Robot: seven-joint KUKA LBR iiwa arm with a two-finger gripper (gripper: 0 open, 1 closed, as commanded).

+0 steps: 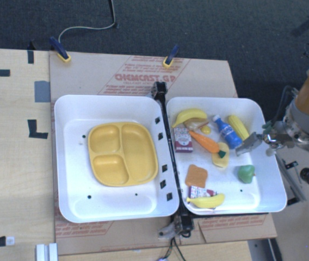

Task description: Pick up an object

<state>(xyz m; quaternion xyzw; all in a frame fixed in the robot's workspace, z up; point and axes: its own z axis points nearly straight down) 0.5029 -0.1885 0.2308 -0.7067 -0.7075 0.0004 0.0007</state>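
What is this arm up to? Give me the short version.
The arm is after one of the toys in the right bin. Its pincer sits low at that bin's right side, next to the blue bottle and above the green toy, with nothing visibly between its fingers. Two bananas, a carrot and corn lie untouched. The left bin holds a yellow tray.
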